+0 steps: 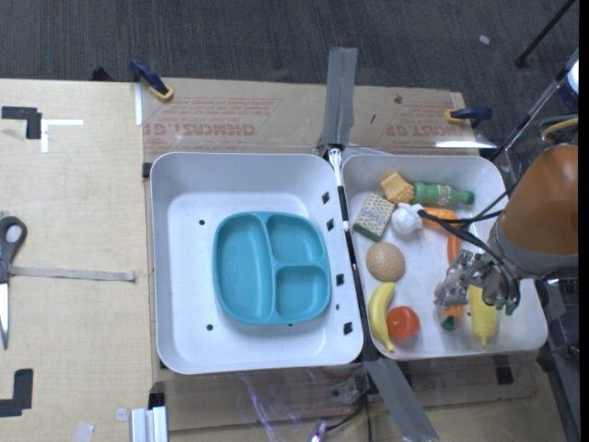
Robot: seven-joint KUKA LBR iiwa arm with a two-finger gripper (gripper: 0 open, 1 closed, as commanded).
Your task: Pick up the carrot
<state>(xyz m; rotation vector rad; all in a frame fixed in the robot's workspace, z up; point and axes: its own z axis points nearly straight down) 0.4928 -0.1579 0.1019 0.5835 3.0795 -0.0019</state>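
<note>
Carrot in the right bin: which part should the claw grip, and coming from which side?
Grip the carrot at its bare orange shaft above the claw, coming from above with the fingers across its width. It lies lengthwise, lower end hidden under the claw, corn cob alongside.

Dark grey carpet lies beyond a pale wooden bench. Brown cardboard is clamped along the far edge under even light.

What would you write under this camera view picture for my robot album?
End effector low in the right bin by a carrot; blue tray in the left bin.
</note>
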